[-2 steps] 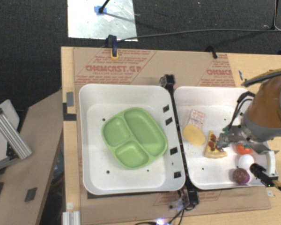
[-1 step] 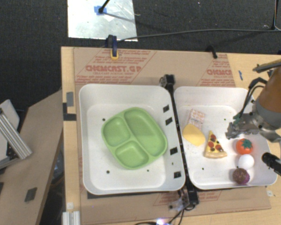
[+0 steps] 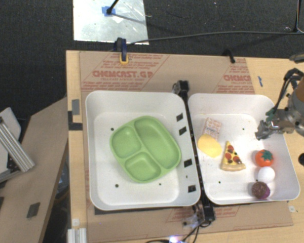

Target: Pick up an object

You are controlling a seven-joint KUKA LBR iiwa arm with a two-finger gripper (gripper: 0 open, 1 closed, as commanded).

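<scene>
Camera view, from where I stand above the counter: two white bins side by side on brown cardboard.

Left bin: one green divided plate, three compartments, lying roughly in the middle, slightly skewed. Nothing on it.

Right bin: six items.
- small printed packet, flat, near the bin's left wall
- yellow rounded piece just below the packet, touching or nearly so
- toy pizza slice just right of the yellow piece, tip pointing up
- orange-red toy fruit with green top further right
- white ball directly below the fruit, about touching it
- dark purple ball below the white one, close to the bin's near rim

Arm comes in from the right, grey body at the frame edge. The claw sits over the right bin's right side, above and just beside the orange-red fruit, apart from it. Nothing visible between its tips. Can't tell whether it is apart or together; it reads as a dark blurred cluster at this angle.

All pickable items lie on the bin floor.
</scene>
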